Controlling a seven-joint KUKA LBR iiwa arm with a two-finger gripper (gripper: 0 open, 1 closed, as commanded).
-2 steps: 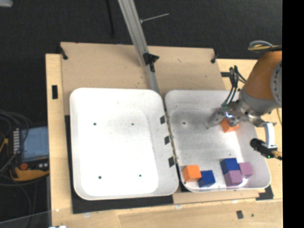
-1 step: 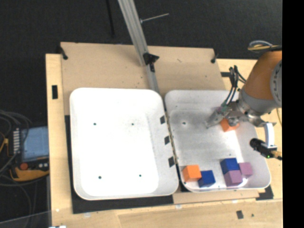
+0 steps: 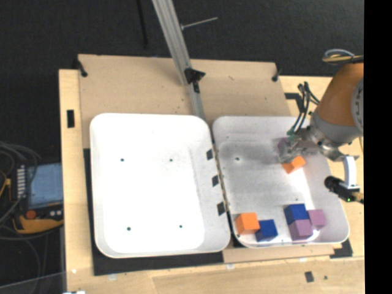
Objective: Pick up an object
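In the camera view the arm (image 3: 340, 106) enters at the right edge, its orange band uppermost, bent down over the upper right of the right bin (image 3: 257, 141). The gripper (image 3: 290, 155) points down and left, and whether its jaws grip cannot be told. A small orange block (image 3: 295, 163) sits right at its tip. Near the bin's lower edge lie an orange cube (image 3: 247, 222), two blue cubes (image 3: 267, 229) and two purple cubes (image 3: 301, 228). The left bin (image 3: 153, 182) fills the frame's middle left.

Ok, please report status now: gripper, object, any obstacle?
Gripper low in right bin, finger state unclear. Small orange block directly at its tip; hold not confirmed. Other blocks sit apart at near edge.
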